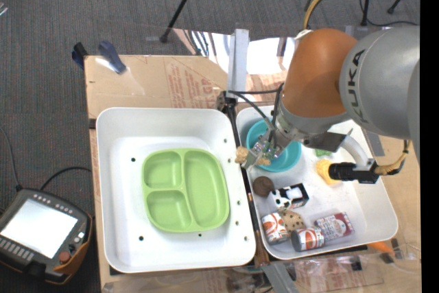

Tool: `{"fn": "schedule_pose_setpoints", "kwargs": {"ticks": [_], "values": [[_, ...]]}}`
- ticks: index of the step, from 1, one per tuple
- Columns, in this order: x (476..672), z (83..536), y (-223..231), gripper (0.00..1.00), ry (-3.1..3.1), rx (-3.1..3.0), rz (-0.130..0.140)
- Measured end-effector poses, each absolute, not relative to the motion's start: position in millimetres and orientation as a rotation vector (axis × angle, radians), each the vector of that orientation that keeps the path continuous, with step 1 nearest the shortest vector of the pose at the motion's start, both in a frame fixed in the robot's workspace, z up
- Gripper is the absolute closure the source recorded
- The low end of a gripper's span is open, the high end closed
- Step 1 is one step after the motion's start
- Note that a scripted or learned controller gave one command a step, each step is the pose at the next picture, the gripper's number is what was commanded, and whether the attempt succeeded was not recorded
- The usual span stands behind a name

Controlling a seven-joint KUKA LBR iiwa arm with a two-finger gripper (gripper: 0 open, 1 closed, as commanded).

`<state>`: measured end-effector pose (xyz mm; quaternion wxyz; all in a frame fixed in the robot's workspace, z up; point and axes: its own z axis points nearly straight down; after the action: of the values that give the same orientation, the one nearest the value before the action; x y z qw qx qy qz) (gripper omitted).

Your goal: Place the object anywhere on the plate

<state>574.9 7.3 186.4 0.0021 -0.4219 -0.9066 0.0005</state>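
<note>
Pincer [252, 154] over bin divider, small tan object [242, 156] at fingertips.

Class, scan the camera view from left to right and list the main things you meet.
Tablet-like controller → green plate → hand with a small tan object → black-and-white cow toy → yellow object.

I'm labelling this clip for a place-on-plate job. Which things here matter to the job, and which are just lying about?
Job:
- gripper
- small tan object at its fingertips
- green divided plate in the left bin

Lying about, right bin:
- teal bowl
- brown ball
- cow toy
- two cans
- yellow toy
</note>
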Motion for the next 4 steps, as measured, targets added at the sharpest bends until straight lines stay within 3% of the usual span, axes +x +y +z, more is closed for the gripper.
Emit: {"fn": "schedule_pose_setpoints", "kwargs": {"ticks": [1,2,3,4], "values": [[512.1,222.0,2.6,1.00,-2.978,-0.993,0.000],[503.1,184.5,108.6,1.00,-2.953,-1.048,0.004],[547.7,192.0,219.5,1.00,-3.070,-0.656,0.001],[529.8,339.7,191.6,1.00,-3.143,-0.162,-0.003]]}}
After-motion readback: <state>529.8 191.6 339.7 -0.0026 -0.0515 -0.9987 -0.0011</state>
